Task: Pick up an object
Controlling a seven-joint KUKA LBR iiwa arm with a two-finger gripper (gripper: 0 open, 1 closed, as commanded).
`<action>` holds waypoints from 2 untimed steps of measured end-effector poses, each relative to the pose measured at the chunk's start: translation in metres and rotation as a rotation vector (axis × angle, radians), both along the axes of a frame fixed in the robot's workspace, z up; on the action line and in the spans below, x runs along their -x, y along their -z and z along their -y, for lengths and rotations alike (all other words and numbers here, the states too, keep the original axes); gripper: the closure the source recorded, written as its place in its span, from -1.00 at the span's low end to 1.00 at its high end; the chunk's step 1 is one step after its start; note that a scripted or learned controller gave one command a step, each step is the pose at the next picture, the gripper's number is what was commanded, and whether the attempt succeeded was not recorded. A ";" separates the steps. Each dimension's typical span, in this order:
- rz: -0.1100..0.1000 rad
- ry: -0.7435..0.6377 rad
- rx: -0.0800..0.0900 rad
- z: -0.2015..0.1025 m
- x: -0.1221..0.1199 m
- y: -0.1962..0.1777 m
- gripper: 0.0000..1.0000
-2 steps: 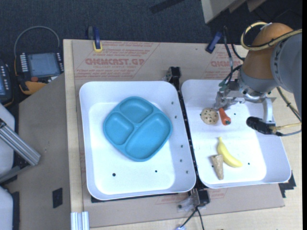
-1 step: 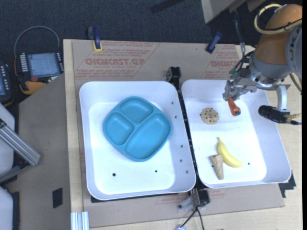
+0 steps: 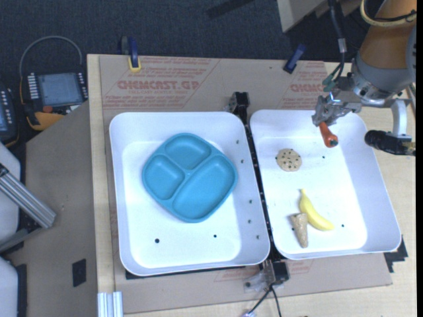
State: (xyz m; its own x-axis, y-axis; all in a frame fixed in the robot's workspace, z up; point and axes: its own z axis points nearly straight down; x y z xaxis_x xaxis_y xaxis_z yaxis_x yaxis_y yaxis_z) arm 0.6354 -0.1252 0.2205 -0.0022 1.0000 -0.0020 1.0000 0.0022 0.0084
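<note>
Orange item (image 3: 327, 135): pinched between the gripper (image 3: 325, 121) fingers, above the right bin (image 3: 370, 197)
Cookie (image 3: 288, 159): right bin, left of gripper
Banana (image 3: 313, 212): right bin, below the cookie

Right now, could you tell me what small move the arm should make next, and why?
Probably lift the end effector a little: an orange-red object hangs at its tip above the right bin, apparently held. The cookie and banana lie lower.

grey arm (image 3: 386, 51) reaching in, tool (image 3: 328, 125) lowered
</note>
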 end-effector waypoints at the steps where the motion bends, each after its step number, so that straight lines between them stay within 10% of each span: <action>1: -0.002 0.001 0.000 0.000 -0.001 -0.046 1.00; 2: -0.010 -0.003 -0.004 -0.051 0.020 -0.051 1.00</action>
